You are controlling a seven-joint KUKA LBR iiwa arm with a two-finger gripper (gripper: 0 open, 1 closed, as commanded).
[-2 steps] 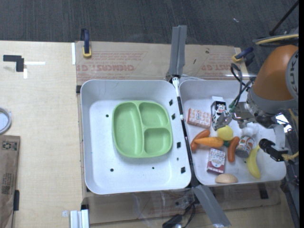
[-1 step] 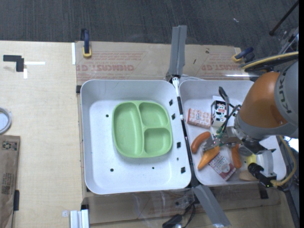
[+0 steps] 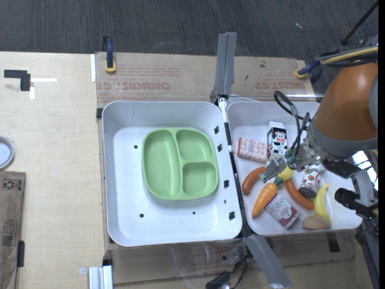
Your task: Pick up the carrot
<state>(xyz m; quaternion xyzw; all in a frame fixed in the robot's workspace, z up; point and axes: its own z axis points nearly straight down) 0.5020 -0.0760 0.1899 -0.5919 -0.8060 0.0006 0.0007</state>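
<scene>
The carrot [image 3: 263,198] lies in the right bin [image 3: 255,116], orange and tapered, with its tip pointing toward the bin's front left. My gripper [image 3: 275,171] hangs just above the carrot's thick end, reaching in from the right under the orange-banded wrist [image 3: 346,101]. Nothing is visibly lifted. A small yellow item [image 3: 286,173] sits right beside the gripper and partly hides it.
Around the carrot lie two orange sausages [image 3: 252,179] [image 3: 299,195], a banana [image 3: 322,201], a red packet [image 3: 281,211], a strawberry-print cup [image 3: 309,182], a pink snack pack [image 3: 252,149] and a small milk carton [image 3: 278,139]. The left bin [image 3: 120,179] holds a green divided plate [image 3: 179,163].
</scene>
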